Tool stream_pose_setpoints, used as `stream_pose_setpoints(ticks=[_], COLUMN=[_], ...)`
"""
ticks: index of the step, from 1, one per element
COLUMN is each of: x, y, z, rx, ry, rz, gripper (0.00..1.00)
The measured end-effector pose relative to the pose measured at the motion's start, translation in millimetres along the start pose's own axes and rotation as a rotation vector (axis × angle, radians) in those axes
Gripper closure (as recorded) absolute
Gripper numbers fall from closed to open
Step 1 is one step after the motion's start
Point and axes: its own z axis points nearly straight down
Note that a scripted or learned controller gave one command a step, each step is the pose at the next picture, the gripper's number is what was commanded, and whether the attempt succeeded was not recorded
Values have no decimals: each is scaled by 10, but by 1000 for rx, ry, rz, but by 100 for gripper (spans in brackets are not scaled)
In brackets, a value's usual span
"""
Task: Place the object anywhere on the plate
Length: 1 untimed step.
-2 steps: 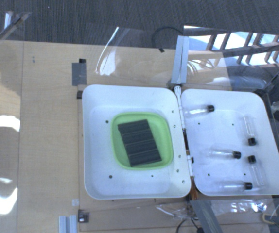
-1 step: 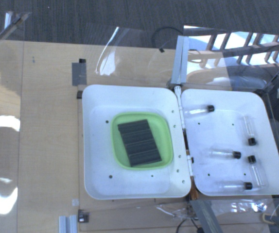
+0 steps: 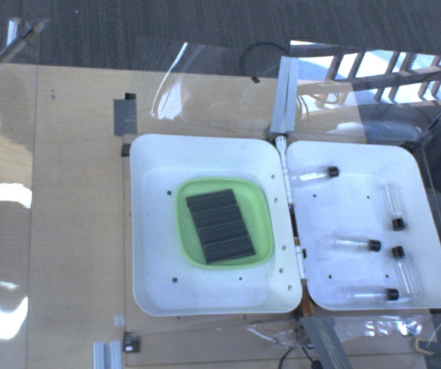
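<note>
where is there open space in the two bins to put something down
Left bin: a bare white margin runs all round the green plate, widest along the near edge and left side. The plate's middle is covered by a dark ridged block. Right bin: clear vials crowd the right side and near half; its far-centre patch, between those and the far vial, is bare.

Single fixed camera, high above worktop (image 3: 59, 206), looking down at slant. Both white bins in frame: left bin (image 3: 151, 283), right bin (image 3: 359, 160). Far worktop edge and dark floor (image 3: 128, 14) along top. Moderate distance.
</note>
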Motion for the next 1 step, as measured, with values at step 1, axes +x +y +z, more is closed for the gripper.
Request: stream_pose_setpoints(ticks=[1], x=[1], y=[-1], z=[0], rx=[0], ry=[0], rz=[0], gripper=[0])
